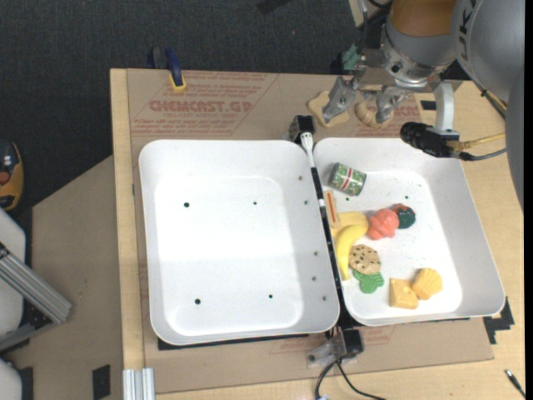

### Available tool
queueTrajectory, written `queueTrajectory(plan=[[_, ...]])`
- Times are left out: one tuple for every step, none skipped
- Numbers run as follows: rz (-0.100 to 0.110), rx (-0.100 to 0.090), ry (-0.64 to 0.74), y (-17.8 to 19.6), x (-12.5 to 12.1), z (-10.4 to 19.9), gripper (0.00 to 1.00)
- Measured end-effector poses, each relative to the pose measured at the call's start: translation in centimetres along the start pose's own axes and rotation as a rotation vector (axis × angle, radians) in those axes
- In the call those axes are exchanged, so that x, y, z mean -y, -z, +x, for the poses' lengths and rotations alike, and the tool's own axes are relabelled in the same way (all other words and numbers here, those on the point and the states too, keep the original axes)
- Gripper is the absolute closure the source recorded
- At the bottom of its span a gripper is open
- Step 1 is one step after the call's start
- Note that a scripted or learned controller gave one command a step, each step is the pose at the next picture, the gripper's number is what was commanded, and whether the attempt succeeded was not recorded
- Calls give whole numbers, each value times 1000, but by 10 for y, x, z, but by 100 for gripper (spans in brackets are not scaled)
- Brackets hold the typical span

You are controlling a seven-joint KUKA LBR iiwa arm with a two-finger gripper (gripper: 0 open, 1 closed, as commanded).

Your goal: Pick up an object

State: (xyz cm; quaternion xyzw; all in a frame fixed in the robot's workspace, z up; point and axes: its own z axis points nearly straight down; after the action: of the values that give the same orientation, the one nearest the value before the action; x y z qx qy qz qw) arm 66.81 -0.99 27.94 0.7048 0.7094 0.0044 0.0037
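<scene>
My gripper (pixel 360 107) hangs above the far edge of the right bin (pixel 466 223), its two fingers spread apart and open. A pale tan lump (pixel 320 104) lies on the board behind and beside the fingers; nothing is clamped between them. In the right bin lie a green can (pixel 347 178), a yellow banana (pixel 348 238), a pink-red fruit (pixel 383 223), a dark green piece (pixel 405 217), a speckled cookie (pixel 364 259), a small green piece (pixel 369 281), a yellow cheese wedge (pixel 404 294) and an orange-yellow piece (pixel 427 282).
The left bin (pixel 166 223) sits beside the right one, a black-and-white strip (pixel 315 182) running along their shared edge. A thin orange stick (pixel 331 207) lies by that edge. A blue and yellow clamp (pixel 175 69) grips the board's far left.
</scene>
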Motion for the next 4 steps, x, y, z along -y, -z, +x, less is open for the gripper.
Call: queueTrajectory(plan=[[0, -8, 12, 91, 0, 187, 0], [0, 4, -15, 155, -1, 78, 0], [-5, 7, -17, 265, -1, -24, 0], [28, -2, 4, 122, 20, 89, 0]])
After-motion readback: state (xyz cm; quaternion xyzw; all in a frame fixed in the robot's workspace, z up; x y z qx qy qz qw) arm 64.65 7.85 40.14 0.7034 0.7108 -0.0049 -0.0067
